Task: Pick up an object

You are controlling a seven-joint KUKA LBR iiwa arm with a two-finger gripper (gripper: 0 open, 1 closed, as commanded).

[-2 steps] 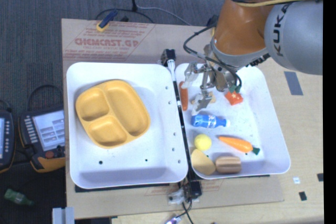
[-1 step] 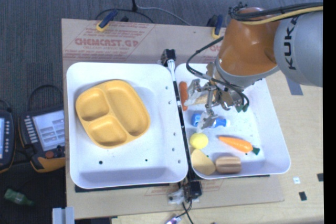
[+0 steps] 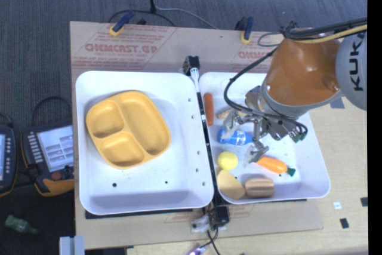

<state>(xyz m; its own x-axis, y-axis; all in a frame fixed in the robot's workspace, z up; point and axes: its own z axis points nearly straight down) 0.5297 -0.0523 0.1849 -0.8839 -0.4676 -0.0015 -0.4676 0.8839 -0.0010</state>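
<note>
The blue bottle (image 3: 234, 138) lies near the right bin's (image 3: 316, 185) left wall, long axis left-right; your claw (image 3: 253, 137) hangs beside it, fingers apart, gripping nothing.

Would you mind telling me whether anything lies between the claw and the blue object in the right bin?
Nothing visible does. The claw hangs just right of the blue object; the yellow ball and carrot lie nearer the camera.
</note>
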